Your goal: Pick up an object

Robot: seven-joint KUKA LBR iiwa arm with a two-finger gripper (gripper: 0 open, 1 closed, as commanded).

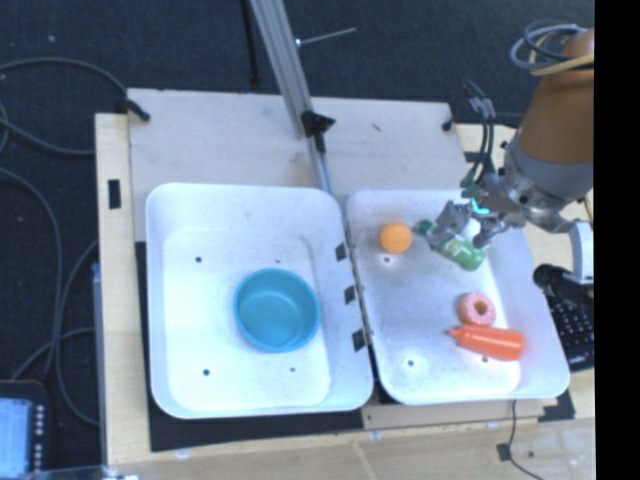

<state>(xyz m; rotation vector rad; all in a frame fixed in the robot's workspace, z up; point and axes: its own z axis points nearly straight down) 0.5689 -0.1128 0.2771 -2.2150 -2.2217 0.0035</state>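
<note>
gripper (462, 230) sits over the right bin (420, 378), near its far edge, about mid-width. a green object (464, 254) lies right under the fingertips, touching or nearly so. can't tell how far the fingers are open or whether they actually clamp it; view too blurry there. orange ball (396, 238) is in the same bin, toward the far-left corner, just left of the gripper and apart from it. pink donut (477, 310) is nearer the front-right, with an orange carrot-like piece (490, 342) touching it on the front side. left bin (170, 268) carries a blue bowl (277, 310), upright, around the middle, slightly toward the front edge.
</note>
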